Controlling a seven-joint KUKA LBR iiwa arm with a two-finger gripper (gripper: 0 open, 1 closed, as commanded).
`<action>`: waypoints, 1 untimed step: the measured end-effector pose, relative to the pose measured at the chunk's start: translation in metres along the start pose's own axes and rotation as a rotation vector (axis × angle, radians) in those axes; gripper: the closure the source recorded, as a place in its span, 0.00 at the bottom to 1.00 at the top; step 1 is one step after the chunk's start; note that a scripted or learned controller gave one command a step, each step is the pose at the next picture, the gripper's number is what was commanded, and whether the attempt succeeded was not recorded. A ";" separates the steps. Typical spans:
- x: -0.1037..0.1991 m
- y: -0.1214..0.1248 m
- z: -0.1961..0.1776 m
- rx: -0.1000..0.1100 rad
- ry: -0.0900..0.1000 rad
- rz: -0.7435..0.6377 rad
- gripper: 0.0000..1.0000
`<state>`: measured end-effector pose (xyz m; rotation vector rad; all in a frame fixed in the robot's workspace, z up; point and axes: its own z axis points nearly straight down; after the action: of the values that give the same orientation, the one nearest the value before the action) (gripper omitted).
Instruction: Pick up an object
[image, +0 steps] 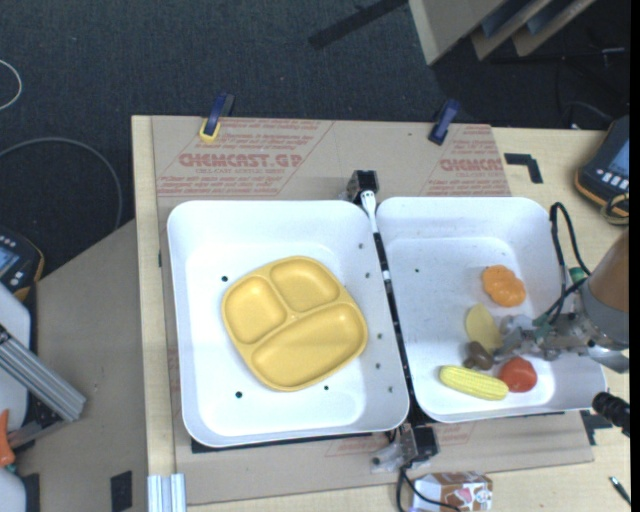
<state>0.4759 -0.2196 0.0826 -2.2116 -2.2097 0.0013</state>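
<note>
Corn cob (474, 382), red tomato (518, 375) seemingly touching fingers (512, 337).

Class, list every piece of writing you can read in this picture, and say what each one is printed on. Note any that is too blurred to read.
"CHEMCAST G P": red print on the brown board behind the left bin.
Smaller red line beneath it: too blurred to read.
"CHEMCAS...": same red print on the board behind the right bin, cut off.
Small packet at the bottom edge: print too small to read.

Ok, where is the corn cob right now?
The corn cob lies in the right bin, near its front edge, just left of the red tomato and below the gripper.
</note>
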 end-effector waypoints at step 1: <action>0.002 0.098 -0.002 -0.012 -0.002 -0.009 0.00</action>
<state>0.5738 -0.2176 0.0838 -2.2087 -2.2262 -0.0100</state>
